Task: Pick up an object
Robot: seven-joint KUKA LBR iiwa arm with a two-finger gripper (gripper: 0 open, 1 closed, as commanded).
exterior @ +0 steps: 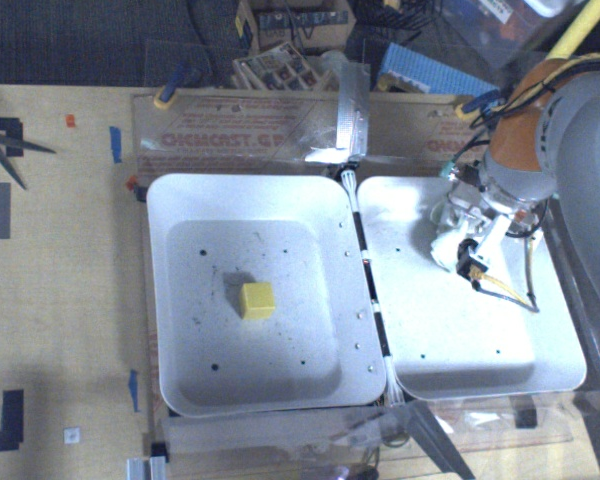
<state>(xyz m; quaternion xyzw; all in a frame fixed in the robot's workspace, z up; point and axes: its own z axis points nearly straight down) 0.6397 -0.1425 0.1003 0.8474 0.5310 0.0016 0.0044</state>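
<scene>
The jaws (458,253) are hanging low over the right bin (500,368), near its upper middle, and from where I'm standing I can't tell how they are set; nothing is showing between them. Above them the grey arm (570,128) with its orange band (515,138) is reaching in from the right, cables trailing beside the wrist. The one thing worth taking, a small yellow block (258,300), is sitting in the left bin (180,218), near the middle of its floor and well apart from the jaws, with the ridge between the two bins lying in the way. By my reckoning the pick is only getting started: the arm is needing to lift, cross that ridge to the left, line up over the block, come down around it and close. The counter (50,318) around the bins is carrying only odds and ends.
</scene>
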